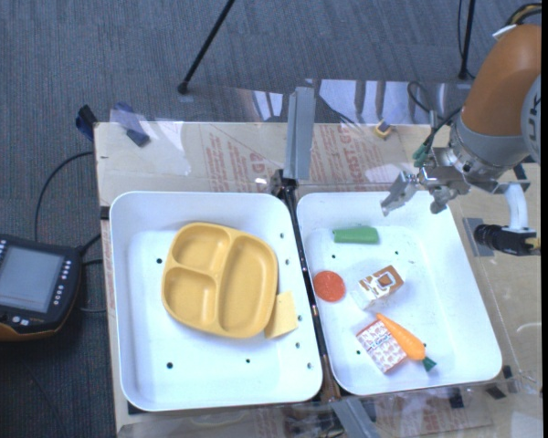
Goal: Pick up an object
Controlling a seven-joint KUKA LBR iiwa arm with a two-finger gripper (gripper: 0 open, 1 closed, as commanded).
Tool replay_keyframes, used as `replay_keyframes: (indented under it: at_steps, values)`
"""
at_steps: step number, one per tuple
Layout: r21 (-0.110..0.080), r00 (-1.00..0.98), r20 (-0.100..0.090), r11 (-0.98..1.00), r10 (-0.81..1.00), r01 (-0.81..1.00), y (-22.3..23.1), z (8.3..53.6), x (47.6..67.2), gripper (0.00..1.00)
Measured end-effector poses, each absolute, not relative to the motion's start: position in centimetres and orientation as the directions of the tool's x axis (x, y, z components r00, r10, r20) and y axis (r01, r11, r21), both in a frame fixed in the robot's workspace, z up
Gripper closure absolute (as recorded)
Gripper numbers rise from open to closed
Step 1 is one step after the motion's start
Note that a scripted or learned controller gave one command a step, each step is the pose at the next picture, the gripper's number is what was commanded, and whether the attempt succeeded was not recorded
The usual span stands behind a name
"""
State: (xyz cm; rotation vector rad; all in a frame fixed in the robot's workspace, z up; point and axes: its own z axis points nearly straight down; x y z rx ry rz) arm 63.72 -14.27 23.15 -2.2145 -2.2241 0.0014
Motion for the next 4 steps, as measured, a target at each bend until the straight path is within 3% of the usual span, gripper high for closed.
replay_keyframes:
  at_steps: [1,2,3,4]
  values:
    - [-0.015,-0.077,0.006,0.077,0.997,0.997,-15.1,13.3,54.3,0.00]
    - [0.004,-0.195,0.002,0.195,0.981,0.981,-15.5,9.1,47.8,0.00]
    - [0.007,-0.187,0.001,0.187,0.982,0.982,-15.8,10.1,47.8,1.00]
    - [0.006,-0.191,0.001,0.191,0.982,0.982,-8.3,20.8,55.1,1.00]
